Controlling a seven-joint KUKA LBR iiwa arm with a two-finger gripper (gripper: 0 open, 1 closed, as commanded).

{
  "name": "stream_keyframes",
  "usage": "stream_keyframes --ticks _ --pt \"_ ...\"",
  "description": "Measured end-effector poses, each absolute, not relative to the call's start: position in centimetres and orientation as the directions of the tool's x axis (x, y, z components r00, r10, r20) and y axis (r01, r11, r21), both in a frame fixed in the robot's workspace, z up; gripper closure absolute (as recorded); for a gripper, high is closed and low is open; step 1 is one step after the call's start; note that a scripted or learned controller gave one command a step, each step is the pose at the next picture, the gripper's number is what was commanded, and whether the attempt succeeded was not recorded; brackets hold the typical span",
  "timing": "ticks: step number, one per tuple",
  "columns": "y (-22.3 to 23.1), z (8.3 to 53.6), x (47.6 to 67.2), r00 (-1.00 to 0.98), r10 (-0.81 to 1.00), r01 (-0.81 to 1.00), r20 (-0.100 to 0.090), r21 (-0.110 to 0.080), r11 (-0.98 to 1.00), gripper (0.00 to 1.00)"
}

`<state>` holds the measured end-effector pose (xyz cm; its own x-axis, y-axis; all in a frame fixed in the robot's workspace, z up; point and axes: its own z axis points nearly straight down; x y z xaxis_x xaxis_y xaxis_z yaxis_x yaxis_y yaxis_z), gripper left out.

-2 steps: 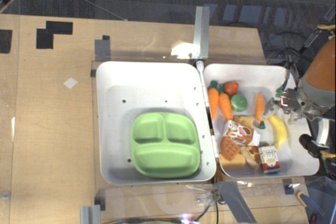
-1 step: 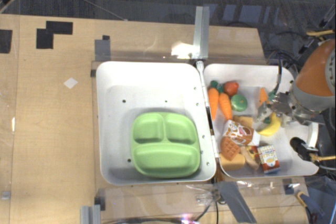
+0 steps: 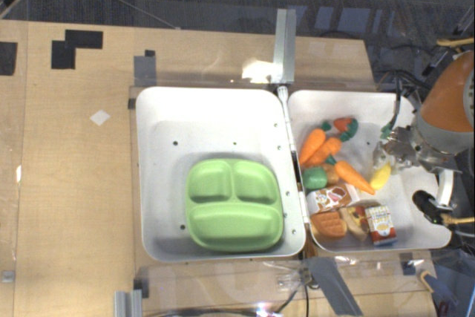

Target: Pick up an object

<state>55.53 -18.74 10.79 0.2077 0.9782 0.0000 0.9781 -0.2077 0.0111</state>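
Observation:
The right bin [image 3: 415, 234] holds a heap of toy foods. Two orange carrots [image 3: 319, 146] lie near its far left, and a third carrot [image 3: 352, 177] lies in the middle. A red and green piece [image 3: 345, 125] sits at the back, and a green vegetable [image 3: 314, 177] lies by the left wall. A small yellow piece [image 3: 381, 176] lies to the right of the middle carrot. Two small cartons [image 3: 333, 197] [image 3: 379, 223] and a brown bread piece [image 3: 329, 225] lie at the front. My gripper [image 3: 389, 149] hangs low over the right bin, just above the yellow piece.
The left bin [image 3: 163, 122] holds a green divided plate [image 3: 234, 203] in its front half. A metal post [image 3: 284, 48] stands behind the wall between the bins. Cables and a black fixture [image 3: 430, 206] crowd the right bin's right edge.

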Motion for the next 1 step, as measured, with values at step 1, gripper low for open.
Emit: stream_keyframes --ticks 1 --pt "-5.15 18.57 59.69 0.198 0.980 0.980 0.002 0.004 -0.198 1.00"
